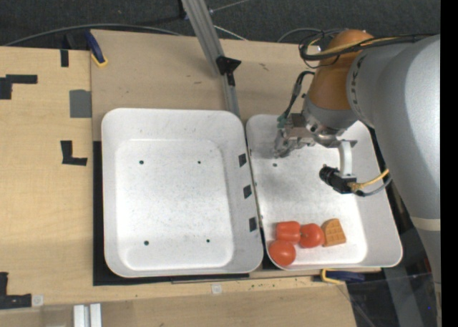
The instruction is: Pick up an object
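Red pieces (297, 238) well below tool (285, 143)

Grey arm (401, 96) reaching in from the right, orange band (333, 79) above the wrist. Gripper (285, 148) pointing down over the far left corner of the right bin (379, 247), close above its floor. Nothing visible between the fingers.

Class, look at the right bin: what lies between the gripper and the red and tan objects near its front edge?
In the camera view, bare white bin floor separates the gripper from the red objects and the tan object.
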`<state>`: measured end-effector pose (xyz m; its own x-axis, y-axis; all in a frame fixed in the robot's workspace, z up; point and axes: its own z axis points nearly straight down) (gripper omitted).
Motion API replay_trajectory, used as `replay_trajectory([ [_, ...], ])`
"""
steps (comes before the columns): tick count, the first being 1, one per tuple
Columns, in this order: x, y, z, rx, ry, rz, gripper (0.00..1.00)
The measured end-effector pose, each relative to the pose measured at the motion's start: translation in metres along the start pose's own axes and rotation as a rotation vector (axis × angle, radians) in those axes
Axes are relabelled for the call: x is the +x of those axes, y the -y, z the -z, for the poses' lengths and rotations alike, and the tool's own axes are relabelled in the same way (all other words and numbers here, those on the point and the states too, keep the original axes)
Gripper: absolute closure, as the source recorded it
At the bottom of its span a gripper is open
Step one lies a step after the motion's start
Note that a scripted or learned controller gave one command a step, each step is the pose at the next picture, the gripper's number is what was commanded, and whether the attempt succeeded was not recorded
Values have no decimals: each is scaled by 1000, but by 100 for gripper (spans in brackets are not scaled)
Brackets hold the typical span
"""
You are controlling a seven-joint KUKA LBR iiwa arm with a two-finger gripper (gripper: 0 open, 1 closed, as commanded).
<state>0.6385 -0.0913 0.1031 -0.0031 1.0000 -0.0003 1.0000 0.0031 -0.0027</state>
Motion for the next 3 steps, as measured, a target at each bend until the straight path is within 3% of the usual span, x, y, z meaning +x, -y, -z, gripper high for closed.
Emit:
replay_trajectory([
  [3,-10,-8,185,-9,1,-2,100],
])
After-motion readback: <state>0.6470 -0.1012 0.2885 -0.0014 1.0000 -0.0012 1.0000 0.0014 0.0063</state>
